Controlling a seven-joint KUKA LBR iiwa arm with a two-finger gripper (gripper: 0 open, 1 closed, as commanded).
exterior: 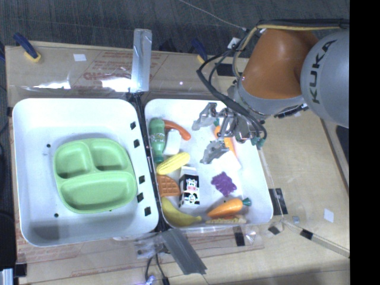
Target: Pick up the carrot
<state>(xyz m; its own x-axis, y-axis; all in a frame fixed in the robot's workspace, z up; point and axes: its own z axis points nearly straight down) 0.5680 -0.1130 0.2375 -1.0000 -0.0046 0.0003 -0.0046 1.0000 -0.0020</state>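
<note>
The carrot, orange with a green top, lies along the front edge of the right bin, near its right corner. My gripper hangs over the back middle of that bin, well behind the carrot. Its two grey fingers are spread wide, so it is open, with bare bin floor showing between the tips. A small orange piece shows close to the base of the fingers; I cannot tell what it is.
The right bin also holds a green bottle, an orange-red sausage-like piece, corn, a waffle, a small cow-print carton, purple grapes and a banana. A green divided plate sits in the left bin.
</note>
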